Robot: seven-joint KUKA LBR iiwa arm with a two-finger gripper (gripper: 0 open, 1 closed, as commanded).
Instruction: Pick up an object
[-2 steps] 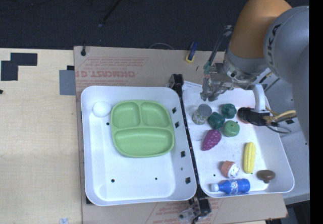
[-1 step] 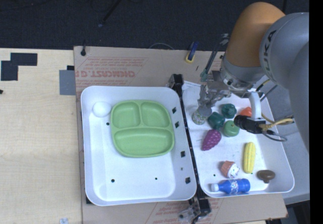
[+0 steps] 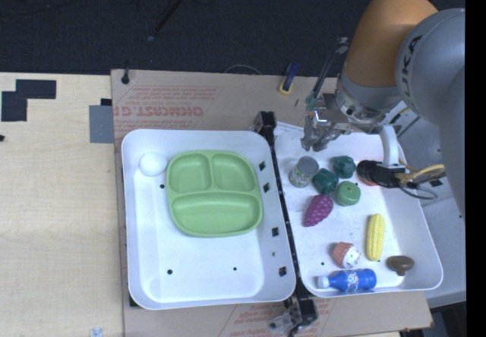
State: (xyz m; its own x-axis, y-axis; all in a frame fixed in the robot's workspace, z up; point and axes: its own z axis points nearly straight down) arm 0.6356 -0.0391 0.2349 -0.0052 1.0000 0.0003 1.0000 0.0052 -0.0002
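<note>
Apparently not yet done: claw point(image 3: 315, 140) hovers just above grey object point(image 3: 304, 171), grip state unclear, nothing lifted.

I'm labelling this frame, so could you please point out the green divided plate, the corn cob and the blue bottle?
green divided plate point(image 3: 214, 210), camera view, large lower compartment.
corn cob point(image 3: 374, 237), camera view, middle of cob.
blue bottle point(image 3: 355, 280), camera view, middle of body.

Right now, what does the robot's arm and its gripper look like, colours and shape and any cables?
The arm is bulky and rounded, smooth grey casing with a glossy orange band above the wrist. Below that sits a round grey metal flange. The gripper is small, bare grey metal, with two short fingers. A thin dark cable or rod runs alongside it from above; fine markings are too small to tell.
</note>
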